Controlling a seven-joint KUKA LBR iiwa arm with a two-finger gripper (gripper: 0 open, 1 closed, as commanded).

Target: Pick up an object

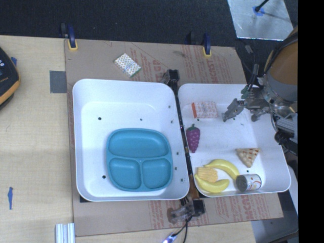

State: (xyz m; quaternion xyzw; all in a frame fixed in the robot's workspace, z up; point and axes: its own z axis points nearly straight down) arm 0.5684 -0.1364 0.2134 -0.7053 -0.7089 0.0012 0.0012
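Reaching in from 3 o'clock, grey arm (283, 67) with gripper (245, 113) poised over the upper part of the right-hand bin (268, 186), fingers spread apart, nothing between them. Lying in that bin: small red-and-white packet (204, 109) at about 11 o'clock, just beside the gripper's left fingertip; purple toy grape bunch (193, 137) against the left wall at 9 o'clock; pizza-slice toy (247, 156) at 3 o'clock; yellow banana (218, 176) curled along the 6 o'clock edge, touching a yellow corn piece (206, 174); small can (248, 182) on its side just right of the banana, at about 5 o'clock. Sitting in the left-hand bin (81, 135): blue three-compartment plate (139, 158), toward 6 o'clock. Resting on the brown cardboard sheet (152, 54) over the worktop (30, 151), at 12 o'clock above the left bin: small patterned packet (127, 64). Clamped along the sheet's far edge: two blue-and-yellow clips (71, 37).
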